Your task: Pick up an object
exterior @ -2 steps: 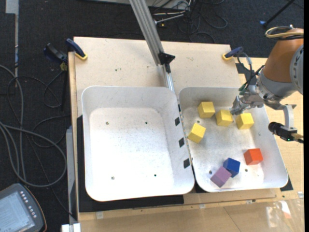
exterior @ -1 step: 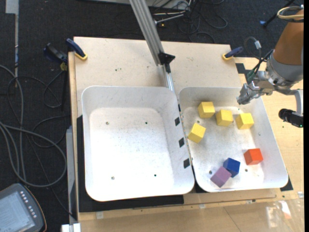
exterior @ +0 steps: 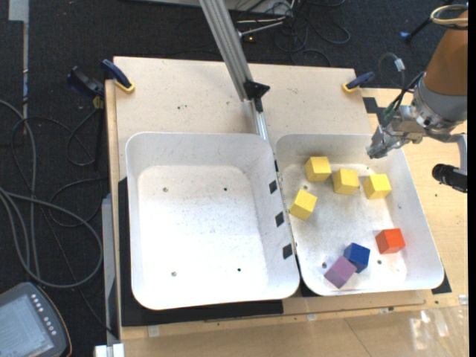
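Two shallow white bins sit side by side on the table: the left bin offers broad open floor, while the right bin carries seven small blocks. Four yellow blocks cluster near its far rim, at and, with a red block by the right wall and a blue block touching a purple block toward the near edge. Whether the claw is apart or together cannot be told; it hovers over the far right rim, holding nothing visible, near the yellow blocks.
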